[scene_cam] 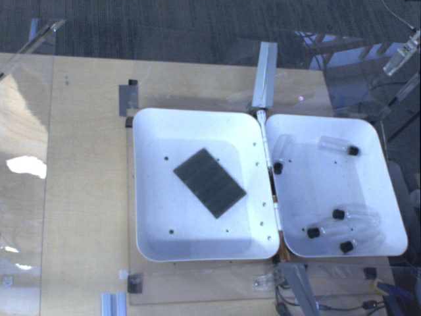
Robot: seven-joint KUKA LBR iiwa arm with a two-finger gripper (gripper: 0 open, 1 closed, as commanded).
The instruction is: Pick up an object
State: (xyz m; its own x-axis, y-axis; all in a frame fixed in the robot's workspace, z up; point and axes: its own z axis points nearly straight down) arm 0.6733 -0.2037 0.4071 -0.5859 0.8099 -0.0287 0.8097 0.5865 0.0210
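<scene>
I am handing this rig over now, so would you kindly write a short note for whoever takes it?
Gripper: nothing to report on it.
Left bin: one dark flat rectangular pad, lying at a slant near the middle.
Right bin: several clear vials with black caps, one near the top, one at the left wall, others clustered at the bottom.
Done: nothing lifted.
Left: pick up one object.

Pale slanted piece (pixel 402 56) at upper right: arm or not, unclear.

Dark grey flat rectangular pad (pixel 210 182), lying flat and turned diagonal, mid left bin (pixel 151 242). Right bin (pixel 388 176): five clear vials with black caps, on their sides, e.g. (pixel 337 146), (pixel 281 155), three clustered near front edge (pixel 342 229).
</scene>
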